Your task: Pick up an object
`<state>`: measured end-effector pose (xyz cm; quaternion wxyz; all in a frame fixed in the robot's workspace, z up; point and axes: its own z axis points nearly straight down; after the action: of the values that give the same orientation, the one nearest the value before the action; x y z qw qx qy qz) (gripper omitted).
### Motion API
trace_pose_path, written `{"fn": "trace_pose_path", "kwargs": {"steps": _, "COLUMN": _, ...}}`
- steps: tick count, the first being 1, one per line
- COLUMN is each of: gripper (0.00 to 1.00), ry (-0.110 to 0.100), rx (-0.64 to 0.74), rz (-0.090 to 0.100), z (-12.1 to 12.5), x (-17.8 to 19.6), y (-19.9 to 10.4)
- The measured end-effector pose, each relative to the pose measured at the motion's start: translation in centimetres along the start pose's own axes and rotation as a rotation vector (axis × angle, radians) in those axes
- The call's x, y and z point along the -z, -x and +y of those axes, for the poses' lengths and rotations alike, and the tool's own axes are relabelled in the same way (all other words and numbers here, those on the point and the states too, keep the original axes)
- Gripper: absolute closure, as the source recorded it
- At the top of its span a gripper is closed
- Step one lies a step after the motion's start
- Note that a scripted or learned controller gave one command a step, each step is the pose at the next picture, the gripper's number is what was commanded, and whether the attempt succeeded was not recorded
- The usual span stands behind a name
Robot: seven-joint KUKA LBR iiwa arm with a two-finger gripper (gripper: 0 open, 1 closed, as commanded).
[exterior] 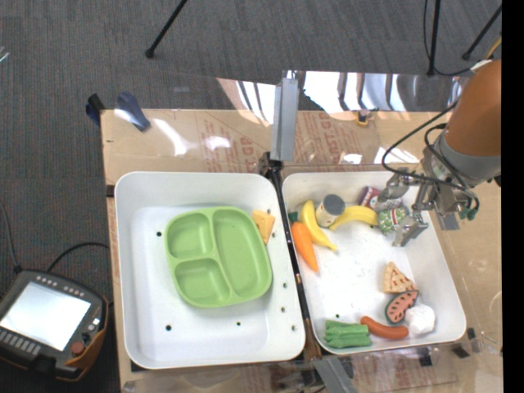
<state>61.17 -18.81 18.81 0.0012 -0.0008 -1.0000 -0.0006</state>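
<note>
The gripper (403, 213) is seen over the upper right part of the right bin (434, 256), with its fingers spread apart. A small red, green and white object (392, 219) lies between and just below the fingertips, but it cannot be told whether it is touched; nothing is seen clamped. A dark red packet (370, 196) lies just to the left of the gripper, near the bin's back wall.

In the same bin, two bananas are found: one (355, 215) just left of the gripper, the other (315, 224) beside a carrot (304, 246) near the left wall. A small dark-topped can (330, 210) stands between the bananas. Toward the front, a pizza slice (397, 279), a watermelon slice (401, 306), a sausage (383, 328), a white lump (422, 321) and a green leafy piece (346, 334) are gathered.

In the left bin (147, 301), a green divided plate (218, 255) is held, with a yellow cheese wedge (264, 223) touching its upper right edge.
</note>
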Motion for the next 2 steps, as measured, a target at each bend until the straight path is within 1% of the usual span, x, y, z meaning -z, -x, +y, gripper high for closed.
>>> {"fn": "trace_pose_path", "kwargs": {"steps": 1, "gripper": 0.00, "ry": 0.002, "rx": -0.064, "rz": 0.001, "z": 6.82, "x": -10.39, "y": 1.59}}
{"fn": "trace_pose_path", "kwargs": {"steps": 2, "gripper": 1.00, "ry": 0.002, "rx": -0.060, "rz": 0.000, "z": 7.00, "x": -9.51, "y": 1.73}}
